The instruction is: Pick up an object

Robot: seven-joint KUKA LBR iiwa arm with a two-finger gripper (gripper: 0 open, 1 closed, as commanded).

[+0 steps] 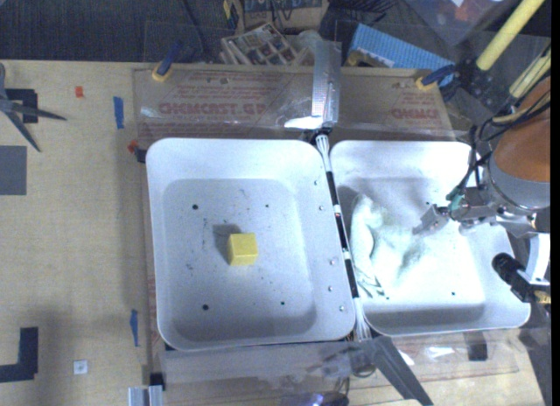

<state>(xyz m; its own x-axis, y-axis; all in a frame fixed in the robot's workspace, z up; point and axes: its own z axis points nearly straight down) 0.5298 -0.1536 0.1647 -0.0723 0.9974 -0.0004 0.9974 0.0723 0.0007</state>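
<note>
A small yellow cube [243, 248] lies near the middle of the left bin [175, 177]. In the right bin [455, 304] a pale, crumpled white-green thing [378, 240], like cloth or film, lies against the left wall. My gripper [431, 220] reaches in from the right, over the right bin. Its tip is at the upper right edge of the crumpled thing. Whether they touch is unclear. I see nothing held in the gripper.
A metal divider [337, 229] runs between the two bins. The arm's wrist and cables [516, 177] hang over the right bin's right rim. Clamps, a cardboard sheet and clutter stand behind the bins.
</note>
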